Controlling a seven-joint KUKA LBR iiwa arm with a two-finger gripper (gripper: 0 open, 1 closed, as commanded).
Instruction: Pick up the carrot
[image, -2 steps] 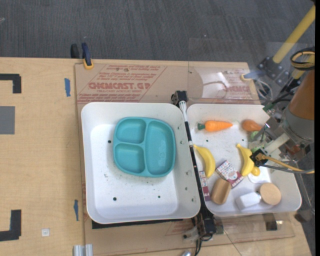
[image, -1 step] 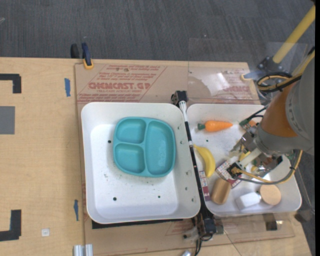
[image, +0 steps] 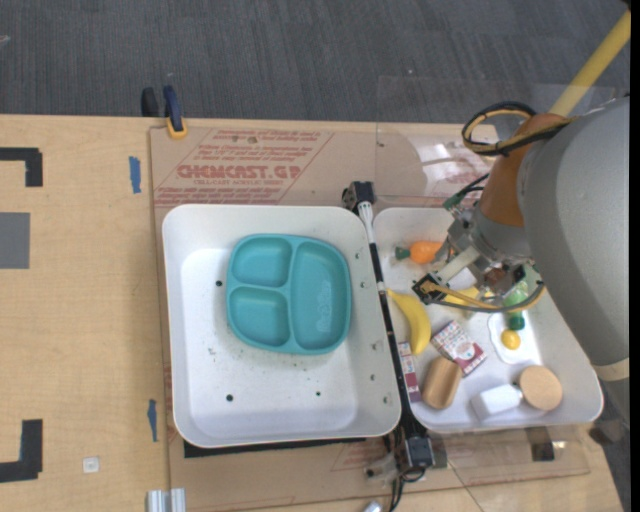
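In the camera view, the carrot (image: 426, 251) lies at the far left of the right bin (image: 575, 375), just left of my gripper (image: 470, 272), its length running left-right. Whether I am released or clenched, I cannot tell. My next move is leftward.
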